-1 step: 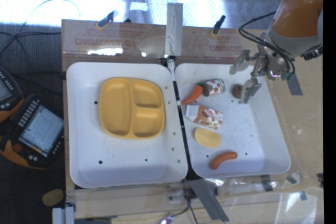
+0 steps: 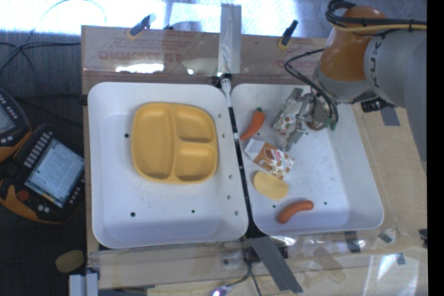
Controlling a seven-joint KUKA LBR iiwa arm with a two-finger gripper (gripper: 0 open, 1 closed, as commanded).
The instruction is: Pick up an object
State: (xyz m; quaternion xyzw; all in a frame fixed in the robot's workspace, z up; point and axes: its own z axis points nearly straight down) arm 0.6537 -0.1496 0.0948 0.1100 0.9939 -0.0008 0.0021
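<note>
My gripper (image 2: 290, 127) hangs over the upper middle of the right bin (image 2: 347, 170), reaching in from the right under the orange wrist band. Its fingers point down-left, with nothing visible between them. A carrot (image 2: 253, 124) lies just left of the gripper, near the bin's left wall. Below the gripper sits a patterned pizza-slice piece (image 2: 274, 161). A yellow chip-shaped piece (image 2: 270, 185) lies under that, and a red sausage (image 2: 295, 210) rests near the bin's front.
The left bin (image 2: 111, 204) holds a yellow divided tray (image 2: 173, 142). A ridge between the bins runs down the middle. Cardboard and clamps line the back edge. A tablet and a pendant lie on the floor at far left.
</note>
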